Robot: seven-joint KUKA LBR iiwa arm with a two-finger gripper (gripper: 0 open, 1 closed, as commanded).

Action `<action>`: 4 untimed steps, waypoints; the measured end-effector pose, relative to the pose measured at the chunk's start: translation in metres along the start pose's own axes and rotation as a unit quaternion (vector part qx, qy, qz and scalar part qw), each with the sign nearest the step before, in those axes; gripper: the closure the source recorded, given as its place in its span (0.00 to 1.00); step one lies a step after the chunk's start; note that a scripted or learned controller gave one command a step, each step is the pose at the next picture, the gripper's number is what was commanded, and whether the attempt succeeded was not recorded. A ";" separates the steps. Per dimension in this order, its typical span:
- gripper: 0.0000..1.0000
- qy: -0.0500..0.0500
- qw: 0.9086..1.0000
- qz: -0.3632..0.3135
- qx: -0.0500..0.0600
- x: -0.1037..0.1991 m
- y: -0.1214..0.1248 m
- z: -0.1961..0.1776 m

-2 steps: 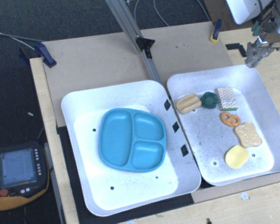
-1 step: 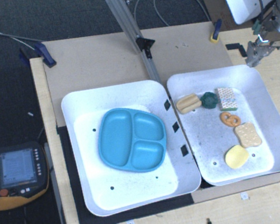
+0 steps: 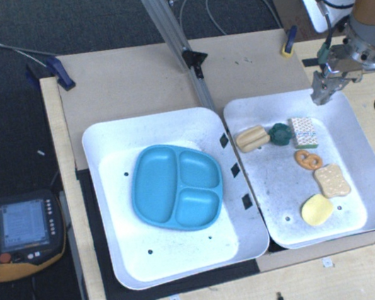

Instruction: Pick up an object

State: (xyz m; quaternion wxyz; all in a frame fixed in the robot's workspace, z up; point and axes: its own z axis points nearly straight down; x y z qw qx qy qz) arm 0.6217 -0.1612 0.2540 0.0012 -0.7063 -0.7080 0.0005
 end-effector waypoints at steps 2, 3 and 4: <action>1.00 0.000 1.000 -0.001 0.000 0.097 -0.029 0.015; 1.00 0.000 1.000 -0.001 0.000 0.151 -0.045 0.011; 1.00 0.001 1.000 -0.002 0.000 0.212 -0.052 0.013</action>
